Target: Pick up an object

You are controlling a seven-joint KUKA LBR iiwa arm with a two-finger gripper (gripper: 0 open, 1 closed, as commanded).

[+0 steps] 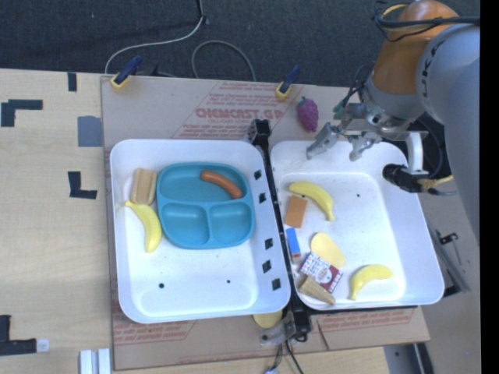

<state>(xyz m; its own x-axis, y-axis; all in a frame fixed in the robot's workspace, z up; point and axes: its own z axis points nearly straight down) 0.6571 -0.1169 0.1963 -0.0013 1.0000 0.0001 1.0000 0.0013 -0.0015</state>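
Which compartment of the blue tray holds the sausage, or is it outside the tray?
In. The sausage lies inside the blue tray, in its upper right compartment, within the left bin.

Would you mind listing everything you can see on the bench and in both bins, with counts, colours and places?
Bins: 2, white, side by side on the cardboard sheet.
Divided plate: 1, blue, left bin.
Sausage: 1, orange-red, in the plate's upper compartment.
Bananas: 3, yellow; one left of the plate, two in the right bin.
Tan piece: 1, left bin, above the banana.
Orange block: 1, right bin.
Blue stick: 1, right bin, left wall.
Yellow oval: 1, right bin.
Red-white packet: 1, right bin, front.
Grapes: 1 bunch, purple, behind the right bin.
Clamps: 2, blue-yellow, on the sheet's back edge.
Arm: 1, grey and orange, right; jaws open above the right bin's back rim.
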